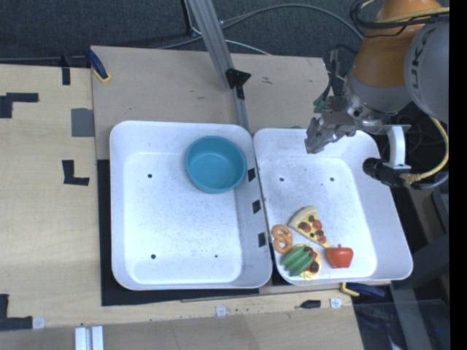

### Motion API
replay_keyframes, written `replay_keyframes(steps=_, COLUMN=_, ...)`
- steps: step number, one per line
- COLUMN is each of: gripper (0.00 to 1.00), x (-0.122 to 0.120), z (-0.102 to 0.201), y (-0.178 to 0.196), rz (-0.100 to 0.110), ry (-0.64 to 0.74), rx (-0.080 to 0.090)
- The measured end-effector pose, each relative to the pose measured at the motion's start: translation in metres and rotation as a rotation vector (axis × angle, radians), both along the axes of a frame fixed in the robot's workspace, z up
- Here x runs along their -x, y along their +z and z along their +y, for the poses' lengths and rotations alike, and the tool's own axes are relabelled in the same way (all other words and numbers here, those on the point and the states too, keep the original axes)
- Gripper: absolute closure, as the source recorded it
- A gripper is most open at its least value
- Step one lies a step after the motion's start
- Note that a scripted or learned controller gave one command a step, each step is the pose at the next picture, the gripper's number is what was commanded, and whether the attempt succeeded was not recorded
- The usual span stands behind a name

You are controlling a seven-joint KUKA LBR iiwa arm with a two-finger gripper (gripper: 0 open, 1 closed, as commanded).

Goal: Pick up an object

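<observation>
Camera view shows a tan, matte worktop (168,71) carrying two shallow white bins side by side, both smooth plastic with rounded corners and fine dark speckles on their floors. The left bin (146,232) holds a round blue bowl (215,164) with a glossy rim, sitting near its far right corner. The right bin (379,217) holds four small toy foods clustered at its near edge: a wedge-shaped pizza slice (309,224) with red dots, a twisted orange pretzel (282,235) just left of it, a green ridged vegetable (297,259) below the pretzel, and a red tomato (339,256) with a green stem to the right. The four lie close together, some touching. The grey arm (427,49) with its orange band (390,42) reaches in from the right, and the dark metal hand (319,137) hangs over the far left part of the right bin, well apart from the foods; whether it is released or clenched I cannot tell, and nothing is seen in it. A slanted grey metal bar (211,35) crosses the worktop down toward the seam between the bins. Black tape marks (73,173) dot the wood at left, and cables (292,13) loop across the dark floor beyond.
</observation>
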State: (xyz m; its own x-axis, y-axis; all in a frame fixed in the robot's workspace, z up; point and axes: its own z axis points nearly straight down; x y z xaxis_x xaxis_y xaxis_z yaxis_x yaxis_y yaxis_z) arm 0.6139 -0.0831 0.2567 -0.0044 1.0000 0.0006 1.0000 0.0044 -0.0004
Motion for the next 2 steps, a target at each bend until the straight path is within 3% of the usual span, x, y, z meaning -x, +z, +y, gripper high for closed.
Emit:
replay_keyframes(steps=1, gripper=1.0, x=0.029, z=0.047, y=-0.003, rz=0.0, ry=-0.001, rx=0.0)
replay_keyframes(steps=2, gripper=1.0, x=0.041, z=0.088, y=-0.008, rz=0.001, ry=-0.001, rx=0.0)
